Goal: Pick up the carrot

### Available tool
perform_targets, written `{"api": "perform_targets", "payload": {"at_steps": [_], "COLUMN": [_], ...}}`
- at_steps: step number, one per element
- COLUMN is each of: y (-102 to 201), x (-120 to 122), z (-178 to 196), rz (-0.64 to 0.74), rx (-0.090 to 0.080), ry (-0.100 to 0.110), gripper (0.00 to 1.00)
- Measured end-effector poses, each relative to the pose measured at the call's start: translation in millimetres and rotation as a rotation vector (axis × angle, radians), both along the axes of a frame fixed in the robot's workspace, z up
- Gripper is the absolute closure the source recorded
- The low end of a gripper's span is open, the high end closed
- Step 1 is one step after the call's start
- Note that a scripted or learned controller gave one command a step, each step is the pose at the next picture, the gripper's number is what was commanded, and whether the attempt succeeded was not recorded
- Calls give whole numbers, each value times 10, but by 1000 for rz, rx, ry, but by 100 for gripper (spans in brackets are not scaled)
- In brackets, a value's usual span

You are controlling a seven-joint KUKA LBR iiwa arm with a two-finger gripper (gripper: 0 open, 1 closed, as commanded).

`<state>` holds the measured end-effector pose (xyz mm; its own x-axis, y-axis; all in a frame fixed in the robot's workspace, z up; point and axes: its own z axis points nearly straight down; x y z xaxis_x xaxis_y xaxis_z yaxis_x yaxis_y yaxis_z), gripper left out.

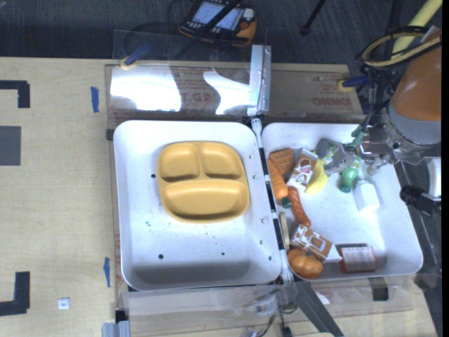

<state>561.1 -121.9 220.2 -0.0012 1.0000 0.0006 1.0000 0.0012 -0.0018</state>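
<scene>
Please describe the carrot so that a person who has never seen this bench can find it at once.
Look at the right white bin, the one crowded with toy food, and follow its left wall beside the divider. The carrot lies there, below the brown waffle-like piece and above a reddish sausage shape. It is the slim, plain orange stick, narrower than the round orange fruit at the bin's near corner.

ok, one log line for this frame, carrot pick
phase: pre-grasp | gripper: above right bin's far side, near green item | carrot: lying at right bin's left wall, untouched | left bin: yellow tray
</scene>
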Motion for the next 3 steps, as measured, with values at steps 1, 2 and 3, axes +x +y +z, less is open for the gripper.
{"api": "perform_targets", "payload": {"at_steps": [1, 2, 3], "y": [208, 193, 1005], "x": [185, 193, -13], "z": [-1338, -1224, -356], "rz": [272, 269, 282], "rx": [-1, -2, 0], "ry": [-7, -10, -3], "gripper": [0, 100, 100]}}
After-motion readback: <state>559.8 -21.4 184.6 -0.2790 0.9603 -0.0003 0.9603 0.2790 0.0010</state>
